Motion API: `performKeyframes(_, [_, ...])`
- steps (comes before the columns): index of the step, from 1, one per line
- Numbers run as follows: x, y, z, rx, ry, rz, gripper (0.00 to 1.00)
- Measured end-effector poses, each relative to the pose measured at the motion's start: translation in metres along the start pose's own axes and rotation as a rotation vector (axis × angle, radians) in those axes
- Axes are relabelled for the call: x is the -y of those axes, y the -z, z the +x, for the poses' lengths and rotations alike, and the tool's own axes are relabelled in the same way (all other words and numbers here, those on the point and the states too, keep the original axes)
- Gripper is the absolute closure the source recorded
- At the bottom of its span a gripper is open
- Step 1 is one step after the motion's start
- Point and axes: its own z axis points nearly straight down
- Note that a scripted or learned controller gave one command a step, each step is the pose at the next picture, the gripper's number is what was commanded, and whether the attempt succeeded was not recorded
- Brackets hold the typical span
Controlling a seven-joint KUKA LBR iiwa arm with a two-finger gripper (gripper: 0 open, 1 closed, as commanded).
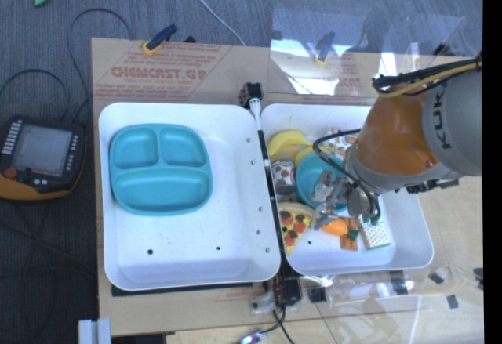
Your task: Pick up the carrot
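Carrot [336,227] lies in the right bin [408,250] just below the gripper [339,205], touching its fingertips, though whether these fingers are parted or closed is unclear.

We see two white bins: the left bin [235,201] carries a light blue tray [161,168]. In the right bin [412,244], an orange carrot [336,227] lies near its front edge beside a pizza slice [293,225], yellow dotted red. The arm [439,131] is grey, banded orange.
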Motion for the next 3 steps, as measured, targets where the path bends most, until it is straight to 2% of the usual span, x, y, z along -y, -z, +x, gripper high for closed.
performKeyframes(1, [-0.001, -0.001, 0.001, -0.004, 0.001, 0.0, 0.0])
performKeyframes(2, [0.005, -0.014, 0.032, -0.019, -0.408, -0.002, 0.0])
performKeyframes(3, [0.007, 0.0, 0.027, -0.002, -0.41, 0.001, 1.0])
